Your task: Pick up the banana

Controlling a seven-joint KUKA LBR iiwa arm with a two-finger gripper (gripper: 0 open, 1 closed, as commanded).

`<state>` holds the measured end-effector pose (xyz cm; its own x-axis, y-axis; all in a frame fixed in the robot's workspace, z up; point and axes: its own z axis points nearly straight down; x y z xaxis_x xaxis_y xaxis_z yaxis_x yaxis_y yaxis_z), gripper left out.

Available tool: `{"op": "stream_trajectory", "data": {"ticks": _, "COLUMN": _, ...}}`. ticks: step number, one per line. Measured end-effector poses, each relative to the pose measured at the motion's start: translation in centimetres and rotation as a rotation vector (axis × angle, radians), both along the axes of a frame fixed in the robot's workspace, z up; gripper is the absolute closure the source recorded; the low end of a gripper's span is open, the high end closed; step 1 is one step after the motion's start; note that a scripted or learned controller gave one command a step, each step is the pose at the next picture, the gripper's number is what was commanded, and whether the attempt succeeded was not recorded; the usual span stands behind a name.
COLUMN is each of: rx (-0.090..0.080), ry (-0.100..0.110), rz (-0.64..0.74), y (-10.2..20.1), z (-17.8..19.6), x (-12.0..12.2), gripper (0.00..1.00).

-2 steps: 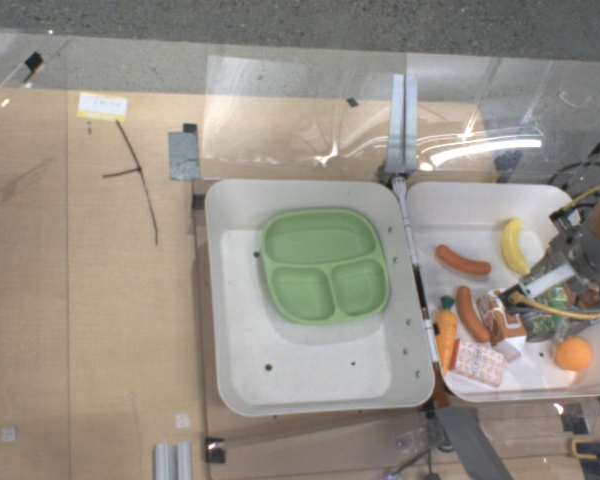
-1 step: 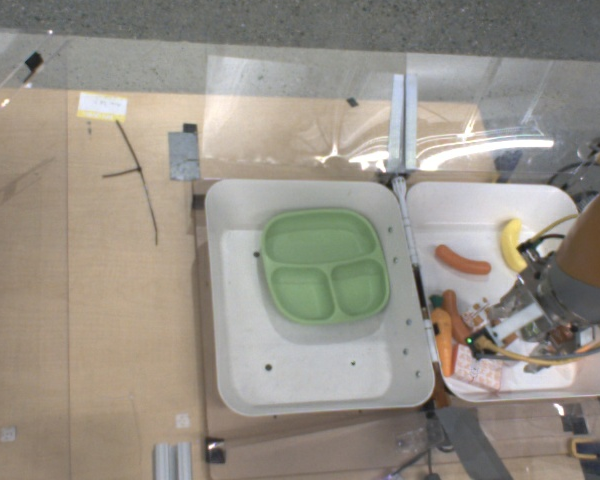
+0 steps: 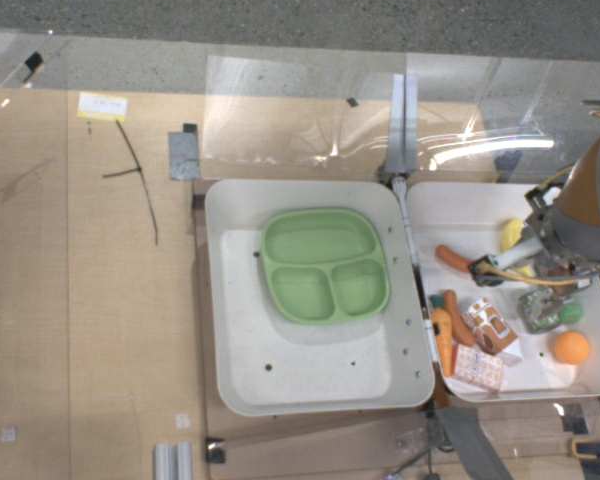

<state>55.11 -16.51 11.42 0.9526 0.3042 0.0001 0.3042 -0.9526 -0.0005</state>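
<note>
Two white bins (image 3: 230,268) on a bench. Banana (image 3: 512,234) lies in the right bin's upper part, at about ten o'clock from the gripper (image 3: 540,268), just beside it; long axis unclear; grip state cannot be told.

Your gripper (image 3: 540,306) hangs over the right bin (image 3: 450,213). The banana (image 3: 512,234) lies just behind it, the orange ball (image 3: 572,348) just beside it, the green tray (image 3: 325,265) well away.
</note>
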Motion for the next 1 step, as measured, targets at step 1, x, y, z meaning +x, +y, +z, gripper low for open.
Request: {"op": "stream_trajectory", "data": {"ticks": 1, "rx": 0.001, "ry": -0.004, "rz": -0.094, "y": 10.6, "z": 7.8, "x": 5.49, "gripper": 0.0}}
